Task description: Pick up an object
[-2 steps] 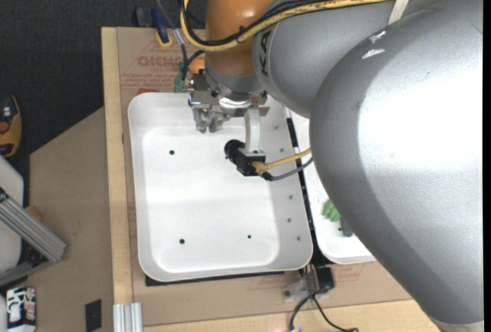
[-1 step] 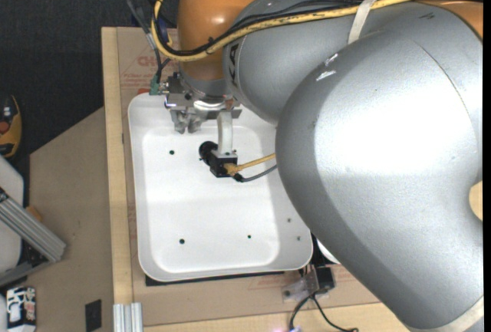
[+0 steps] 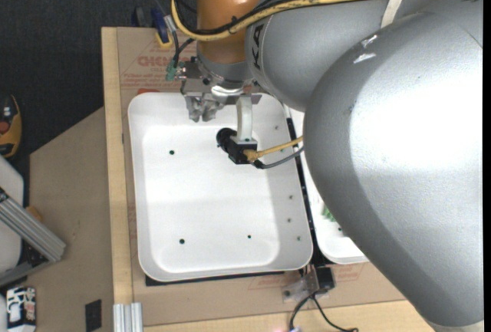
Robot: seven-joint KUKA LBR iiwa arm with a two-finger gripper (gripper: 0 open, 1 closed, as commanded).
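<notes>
My gripper [image 3: 202,108] hangs over the far end of the left white bin [image 3: 157,192], close to its back wall, under the orange band of the arm. Nothing shows between its tips from this angle. The big grey arm covers most of the right bin [image 3: 337,250]. A small green thing [image 3: 327,212] peeks out in that bin at the arm's edge, well to the right of the gripper and nearer the front.
The left bin's floor [image 3: 215,200] shows a few small dark dots. Both bins rest on a brown cardboard sheet [image 3: 115,169]. A yellow and blue item [image 3: 161,27] lies beyond the back edge. Metal parts [image 3: 31,235] stand off the bench to the left.
</notes>
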